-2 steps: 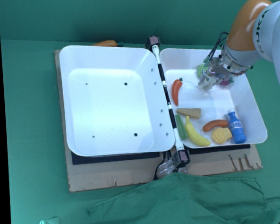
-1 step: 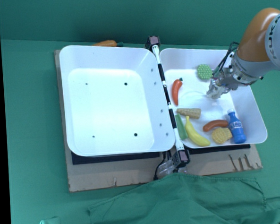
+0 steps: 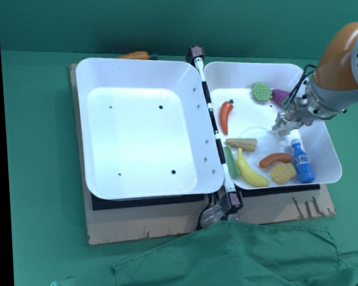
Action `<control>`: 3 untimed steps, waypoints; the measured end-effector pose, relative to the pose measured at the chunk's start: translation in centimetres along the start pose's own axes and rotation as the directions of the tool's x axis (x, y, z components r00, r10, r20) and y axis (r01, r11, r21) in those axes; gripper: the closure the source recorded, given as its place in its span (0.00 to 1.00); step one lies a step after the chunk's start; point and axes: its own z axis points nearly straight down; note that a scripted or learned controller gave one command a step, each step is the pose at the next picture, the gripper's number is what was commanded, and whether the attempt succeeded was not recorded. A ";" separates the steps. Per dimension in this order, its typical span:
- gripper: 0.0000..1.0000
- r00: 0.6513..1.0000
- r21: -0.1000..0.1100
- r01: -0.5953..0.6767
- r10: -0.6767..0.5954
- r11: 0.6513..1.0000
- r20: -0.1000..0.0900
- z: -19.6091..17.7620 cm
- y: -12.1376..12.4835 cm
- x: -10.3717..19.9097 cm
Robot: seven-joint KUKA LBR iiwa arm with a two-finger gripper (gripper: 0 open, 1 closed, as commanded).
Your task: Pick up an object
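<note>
The left bin (image 3: 145, 126) offered open floor from wall to wall. In the right bin (image 3: 312, 95), room was tighter: the arm (image 3: 338, 69) and gripper (image 3: 285, 125) hung over its right side. Toys crowded the near edge, where corn (image 3: 241, 144), a banana (image 3: 251, 170), a sausage (image 3: 275, 159), a waffle (image 3: 283, 173) and a bottle (image 3: 301, 161) lay close together. A chili (image 3: 226, 116) lay by the left wall, and grapes (image 3: 269, 93) sat near the far wall. Bare floor lay between chili and gripper.
</note>
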 end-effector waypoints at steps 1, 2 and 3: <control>0.00 1.000 -0.004 -0.001 0.001 1.000 0.004 -0.1 -3.9 -0.1; 0.00 1.000 -0.006 -0.002 0.002 1.000 0.005 -0.2 -8.0 -0.2; 0.00 1.000 -0.004 -0.002 0.002 1.000 0.008 -0.1 -8.4 3.2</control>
